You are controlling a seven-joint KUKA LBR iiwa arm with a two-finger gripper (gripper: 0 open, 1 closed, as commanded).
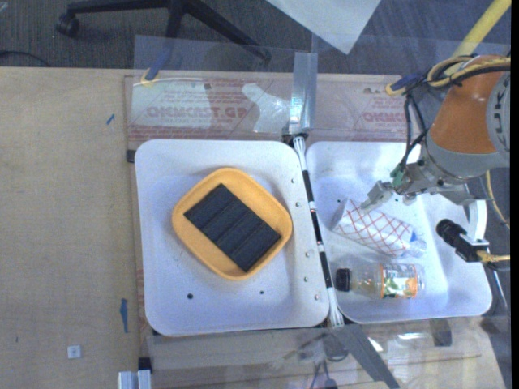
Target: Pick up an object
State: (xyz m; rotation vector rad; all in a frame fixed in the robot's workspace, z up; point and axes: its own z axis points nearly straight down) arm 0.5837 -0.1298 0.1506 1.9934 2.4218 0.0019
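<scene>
Grey and banded with orange above the wrist, the robot arm [466,124] is reaching in from the three o'clock side of the bench and bending down over the right-hand shallow white plastic bin [462,294]. Its wrist is tilting toward nine o'clock, so the two-finger gripper [375,196] is pointing down and leftward into the upper middle of that bin. The metal tips are hovering just above the top corner of a white paper food tray printed with a red lattice [375,227], which is lying crumpled near the bin's centre. Whether the tips are spread or closed cannot be told at this size, and nothing is visibly sitting between them. A black cylindrical attachment [456,238] is sticking out from the arm at about four o'clock of the gripper.

Toward six o'clock from the paper tray, a small clear plastic bottle with a black cap and a green-and-orange label [381,282] is lying on its side, cap pointing to nine o'clock, near the bin's lower wall and apart from the gripper.

At nine o'clock of all this, the left-hand shallow white plastic bin [162,298] is holding a rounded-square yellow plastic dish [195,245], turned diamond-wise. A dark ribbed rectangular slab [233,227] is resting inside the dish. Both are sitting well apart from the arm.
</scene>
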